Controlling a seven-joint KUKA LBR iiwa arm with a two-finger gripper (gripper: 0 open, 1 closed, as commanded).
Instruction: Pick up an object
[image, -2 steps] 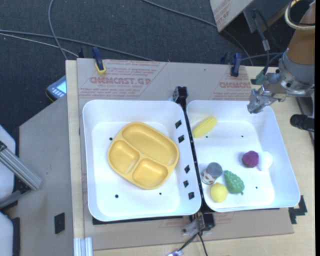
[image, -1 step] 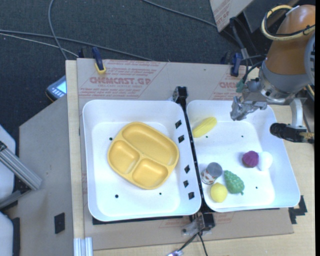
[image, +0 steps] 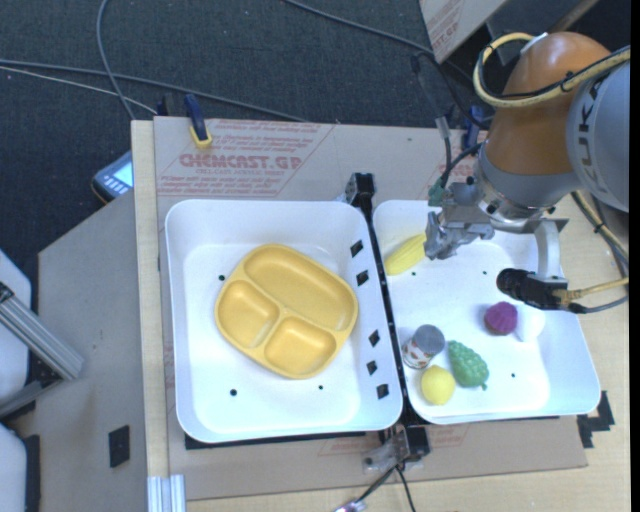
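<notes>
In the right bin (image: 560, 385), a yellow banana-like piece (image: 403, 255) lies at the back left, close to the divider. My gripper (image: 437, 243) hangs right beside its right end, under the orange-banded wrist. A purple round fruit (image: 501, 318) sits mid-right. A small grey-and-brown can (image: 425, 343), a yellow lemon (image: 437, 385) and a green bumpy piece (image: 467, 364) cluster at the front left of that bin.
The left bin (image: 190, 300) holds a yellow three-compartment plate (image: 286, 309). A black divider with clips (image: 372, 290) runs between the bins. A black cylindrical part (image: 528, 288) with a yellow cable juts over the right bin. Cardboard underlies both bins.
</notes>
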